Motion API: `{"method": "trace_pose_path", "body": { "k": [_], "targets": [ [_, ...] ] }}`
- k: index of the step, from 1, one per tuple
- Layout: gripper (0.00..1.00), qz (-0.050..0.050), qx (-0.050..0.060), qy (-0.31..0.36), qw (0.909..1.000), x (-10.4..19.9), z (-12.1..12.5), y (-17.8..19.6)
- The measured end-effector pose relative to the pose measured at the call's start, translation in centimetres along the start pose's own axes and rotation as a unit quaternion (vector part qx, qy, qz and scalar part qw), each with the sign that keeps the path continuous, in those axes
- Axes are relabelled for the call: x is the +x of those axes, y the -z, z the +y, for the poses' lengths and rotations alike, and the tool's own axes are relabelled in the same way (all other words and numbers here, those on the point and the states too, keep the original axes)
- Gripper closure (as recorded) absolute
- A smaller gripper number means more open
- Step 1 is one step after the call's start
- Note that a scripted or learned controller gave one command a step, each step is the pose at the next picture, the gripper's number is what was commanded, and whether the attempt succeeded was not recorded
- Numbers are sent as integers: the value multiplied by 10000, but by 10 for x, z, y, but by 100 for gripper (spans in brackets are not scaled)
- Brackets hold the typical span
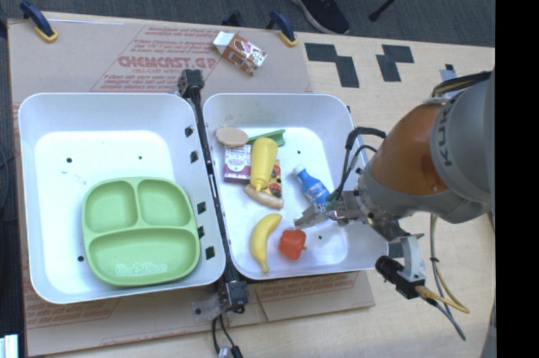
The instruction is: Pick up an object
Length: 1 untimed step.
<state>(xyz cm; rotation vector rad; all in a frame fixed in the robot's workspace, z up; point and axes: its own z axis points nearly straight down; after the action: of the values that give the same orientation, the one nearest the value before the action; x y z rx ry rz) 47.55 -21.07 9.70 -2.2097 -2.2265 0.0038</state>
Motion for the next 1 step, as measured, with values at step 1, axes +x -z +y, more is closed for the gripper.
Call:
{"method": "trace_pose_path", "body": {
  "k": [1],
  "targets": [
    [100, -8, -1, 33, 10000, 0, 1, 11]
  ]
}}
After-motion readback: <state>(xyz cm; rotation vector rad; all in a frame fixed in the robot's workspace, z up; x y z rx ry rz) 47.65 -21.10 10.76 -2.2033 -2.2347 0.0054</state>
